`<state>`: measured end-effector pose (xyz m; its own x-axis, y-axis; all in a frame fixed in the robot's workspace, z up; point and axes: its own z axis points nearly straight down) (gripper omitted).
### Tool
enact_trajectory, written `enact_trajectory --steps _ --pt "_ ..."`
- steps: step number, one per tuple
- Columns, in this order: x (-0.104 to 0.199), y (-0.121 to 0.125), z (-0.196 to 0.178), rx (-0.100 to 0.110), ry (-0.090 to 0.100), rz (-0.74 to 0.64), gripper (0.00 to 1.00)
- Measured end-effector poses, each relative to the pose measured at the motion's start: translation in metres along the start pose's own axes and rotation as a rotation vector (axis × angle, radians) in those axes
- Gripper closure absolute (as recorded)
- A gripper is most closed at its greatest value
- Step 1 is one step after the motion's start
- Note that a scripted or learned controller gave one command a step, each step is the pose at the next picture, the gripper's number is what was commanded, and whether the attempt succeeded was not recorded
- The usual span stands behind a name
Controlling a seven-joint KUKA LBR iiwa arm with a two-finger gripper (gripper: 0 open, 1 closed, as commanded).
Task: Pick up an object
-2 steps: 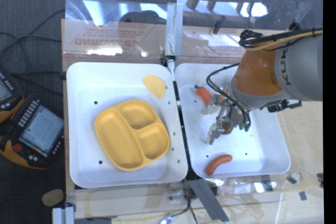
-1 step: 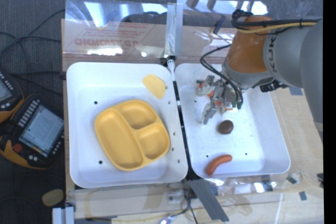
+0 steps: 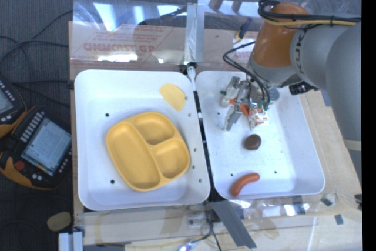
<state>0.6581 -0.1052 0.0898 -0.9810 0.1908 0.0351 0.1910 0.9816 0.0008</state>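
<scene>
Reaching in from the right, the grey arm lowers its gripper (image 3: 235, 109) over the upper part of the right bin (image 3: 305, 144), fingers spread apart with nothing between them. A small red-and-white packet (image 3: 258, 117) lies just beside the fingers. A brown round object (image 3: 252, 141) sits below it, and a red sausage (image 3: 244, 183) near the front wall. The left bin (image 3: 94, 97) holds a yellow divided plate (image 3: 148, 150) and a yellow chip (image 3: 173, 96).
</scene>
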Motion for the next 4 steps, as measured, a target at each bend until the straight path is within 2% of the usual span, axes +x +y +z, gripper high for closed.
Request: enact_trajectory --steps 1,2,3,4 --pt "0.051 -0.022 0.001 0.001 -0.047 0.025 0.00" --pt "0.008 -0.005 0.001 0.010 0.001 0.495 0.00" --pt "0.093 -0.038 0.003 -0.008 -0.046 0.447 0.00" --pt "0.091 -0.037 -0.008 -0.008 -0.053 0.445 1.00"
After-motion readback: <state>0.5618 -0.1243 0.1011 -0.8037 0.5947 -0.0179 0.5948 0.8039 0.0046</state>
